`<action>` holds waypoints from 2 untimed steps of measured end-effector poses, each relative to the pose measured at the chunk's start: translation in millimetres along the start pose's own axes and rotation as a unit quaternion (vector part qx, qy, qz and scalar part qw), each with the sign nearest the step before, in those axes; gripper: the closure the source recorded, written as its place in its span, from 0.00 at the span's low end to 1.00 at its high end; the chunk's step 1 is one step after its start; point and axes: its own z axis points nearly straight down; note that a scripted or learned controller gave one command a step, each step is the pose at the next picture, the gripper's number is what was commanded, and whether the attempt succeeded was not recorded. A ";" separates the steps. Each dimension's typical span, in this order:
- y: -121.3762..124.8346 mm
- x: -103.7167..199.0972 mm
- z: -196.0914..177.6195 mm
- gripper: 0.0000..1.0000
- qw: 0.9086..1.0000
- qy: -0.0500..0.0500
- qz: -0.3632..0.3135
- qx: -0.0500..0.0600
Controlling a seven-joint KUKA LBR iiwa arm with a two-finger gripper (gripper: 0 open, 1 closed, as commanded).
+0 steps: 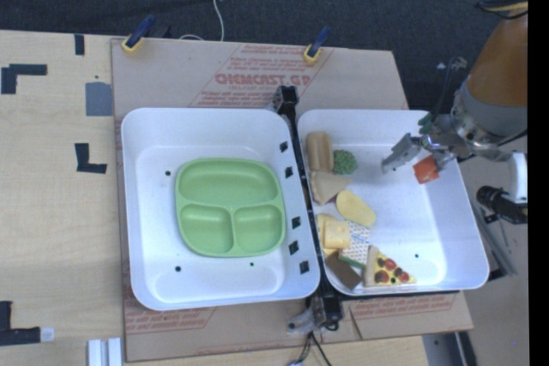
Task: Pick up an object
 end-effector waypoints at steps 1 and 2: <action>25.4 62.5 122.1 0.00 1.000 0.000 -0.001 -0.001; 25.8 62.2 106.8 1.00 1.000 0.002 -0.001 -0.001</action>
